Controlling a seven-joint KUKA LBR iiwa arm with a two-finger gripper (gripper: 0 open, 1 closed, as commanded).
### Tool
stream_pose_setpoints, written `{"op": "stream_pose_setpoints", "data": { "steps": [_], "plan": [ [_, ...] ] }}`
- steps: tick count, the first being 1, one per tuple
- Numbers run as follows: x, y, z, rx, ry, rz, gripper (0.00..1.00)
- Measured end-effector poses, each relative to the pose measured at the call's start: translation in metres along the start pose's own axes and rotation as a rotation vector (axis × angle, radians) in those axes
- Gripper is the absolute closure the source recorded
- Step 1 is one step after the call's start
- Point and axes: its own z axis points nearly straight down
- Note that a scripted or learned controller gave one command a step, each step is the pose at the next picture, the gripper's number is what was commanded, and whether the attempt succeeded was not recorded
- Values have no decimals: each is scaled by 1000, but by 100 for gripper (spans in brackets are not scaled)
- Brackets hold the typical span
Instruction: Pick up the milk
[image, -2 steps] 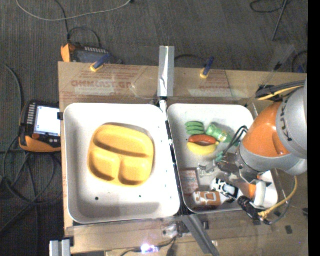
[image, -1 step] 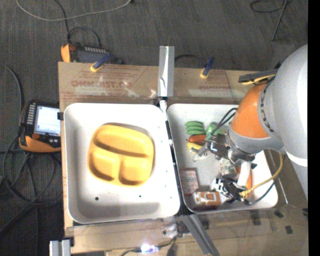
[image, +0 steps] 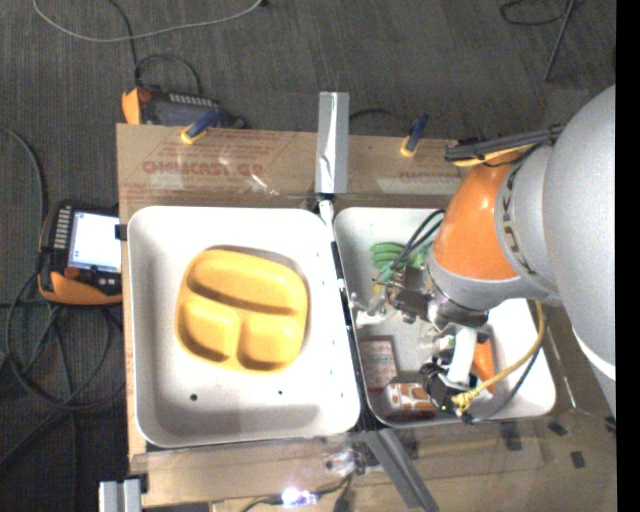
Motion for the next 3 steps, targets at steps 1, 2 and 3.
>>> {"op": "stream_pose_setpoints", "data": {
  "steps": [1, 2, 3],
  "plan": [
    [-34, 107, -1, -2, -3, 68, 0],
    [-52, 95, -60, -2, -2, 141, 0],
    [-87, 49, 28, 1, 1, 22, 0]
  ]
}}
